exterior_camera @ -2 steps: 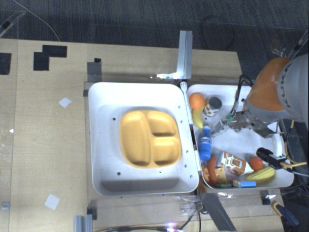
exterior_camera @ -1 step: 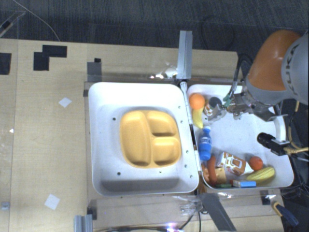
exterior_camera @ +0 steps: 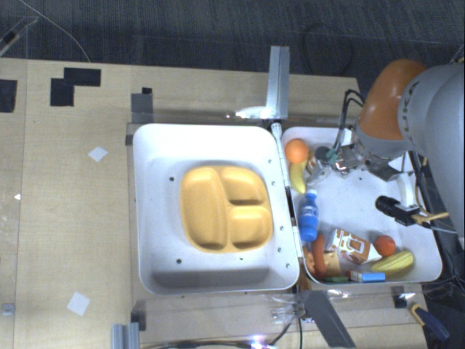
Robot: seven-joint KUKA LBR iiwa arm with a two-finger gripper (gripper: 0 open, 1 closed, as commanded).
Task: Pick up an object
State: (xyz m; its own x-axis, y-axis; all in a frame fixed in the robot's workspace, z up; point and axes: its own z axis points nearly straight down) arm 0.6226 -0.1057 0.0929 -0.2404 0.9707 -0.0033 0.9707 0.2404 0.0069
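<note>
My gripper (exterior_camera: pixel 320 163) hangs low over the back left corner of the right bin (exterior_camera: pixel 429 264), coming in from the grey arm with its orange band (exterior_camera: pixel 385 100). It sits just right of an orange (exterior_camera: pixel 296 151) and the top of a yellow banana (exterior_camera: pixel 297 178). Below these lies a blue bottle (exterior_camera: pixel 308 217). Along the bin's front are a printed snack bag (exterior_camera: pixel 347 247), a red tomato (exterior_camera: pixel 385 246), a second banana (exterior_camera: pixel 394 262) and a small blue stick (exterior_camera: pixel 368 276). I see nothing held in the gripper.
The left bin (exterior_camera: pixel 156 195) holds a yellow divided tray (exterior_camera: pixel 224 208). A metal post (exterior_camera: pixel 278 82) stands behind the wall between the bins. A black cable fitting (exterior_camera: pixel 396 209) hangs off the arm over the right bin's right side.
</note>
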